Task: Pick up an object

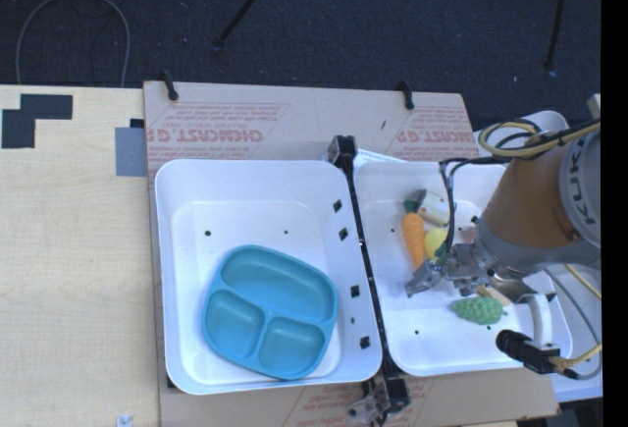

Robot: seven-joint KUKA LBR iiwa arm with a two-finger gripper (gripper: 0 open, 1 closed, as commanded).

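An orange carrot-shaped toy (415, 236) lies in the right bin (422, 346) near its left side. Just right of it are a yellow piece (436, 240) and a pale toy with a dark green top (430, 205). A bumpy green toy (478, 309) rests lower in the same bin. My gripper (424, 280) hangs low over the bin, just below the carrot and left of the green toy. Nothing is visibly between its fingertips.
The left bin (186, 219) holds a blue divided plate (270, 309). A black divider bar (355, 258) separates the two bins. The arm's orange-banded wrist (530, 209) covers the right bin's right part. Wooden bench top (69, 268) lies to the left.
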